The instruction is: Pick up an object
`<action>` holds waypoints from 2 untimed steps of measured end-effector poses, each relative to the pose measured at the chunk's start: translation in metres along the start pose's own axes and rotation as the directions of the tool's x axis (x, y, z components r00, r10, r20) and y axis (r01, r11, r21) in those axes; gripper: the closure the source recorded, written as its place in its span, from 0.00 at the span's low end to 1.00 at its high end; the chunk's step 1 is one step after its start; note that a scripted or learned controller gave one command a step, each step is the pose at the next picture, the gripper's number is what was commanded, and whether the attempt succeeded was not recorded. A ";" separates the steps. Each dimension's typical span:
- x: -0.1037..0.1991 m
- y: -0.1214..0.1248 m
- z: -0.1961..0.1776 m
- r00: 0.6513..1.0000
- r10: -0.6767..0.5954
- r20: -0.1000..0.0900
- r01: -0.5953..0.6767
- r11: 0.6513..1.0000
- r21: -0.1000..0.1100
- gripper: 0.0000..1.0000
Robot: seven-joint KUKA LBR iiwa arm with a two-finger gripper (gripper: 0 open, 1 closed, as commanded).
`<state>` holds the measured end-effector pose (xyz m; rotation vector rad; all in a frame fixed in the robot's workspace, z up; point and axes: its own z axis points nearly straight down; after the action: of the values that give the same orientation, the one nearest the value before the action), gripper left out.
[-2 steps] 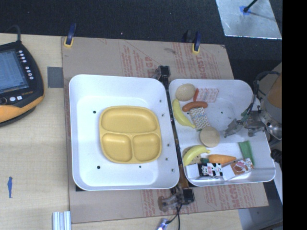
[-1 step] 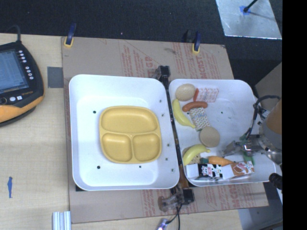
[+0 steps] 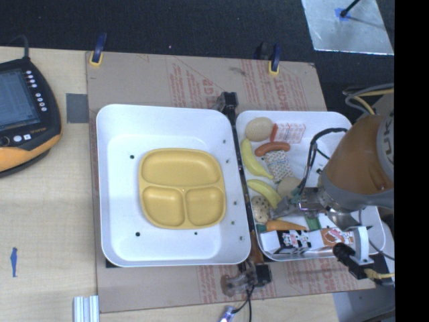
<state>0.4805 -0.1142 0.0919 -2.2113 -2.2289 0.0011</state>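
- Brown cardboard [image 3: 201, 79] is spread under both bins, clamped at the far edge by a couple of blue-and-yellow clips [image 3: 98, 51].
- Nearest the camera, a small printed packet [image 3: 292, 239] is seen at the front wall of the right bin [image 3: 335, 121], with an orange carrot-like piece [image 3: 287, 226] lying just behind it.
- The gripper [image 3: 289, 206] is parked low in the right bin, just above that carrot piece and right next to the food pile. Whether the fingers are spread or closed can't be told from this angle, and nothing is clearly seen between them.
- Just beside the gripper, two yellow bananas [image 3: 253, 164] are laid along the bin's left wall, with a speckled round cookie-type thing [image 3: 259, 210] near the front one.
- Further back, a red sausage [image 3: 273, 148], a pale potato-ish lump [image 3: 259, 128] and a red-striped carton [image 3: 289, 132] are bunched together.
- The left bin [image 3: 114, 180] is occupied by a yellow three-compartment tray [image 3: 181, 186], sat roughly in the middle.
- Far left on the wooden bench [image 3: 40, 233], a control pendant [image 3: 23, 116] with a screen is resting.
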 end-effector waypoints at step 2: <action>0.010 0.089 -0.010 1.000 0.004 -0.002 -0.004 1.000 0.003 1.00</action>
<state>0.5690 -0.1032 0.1021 -2.2138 -2.2216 0.0026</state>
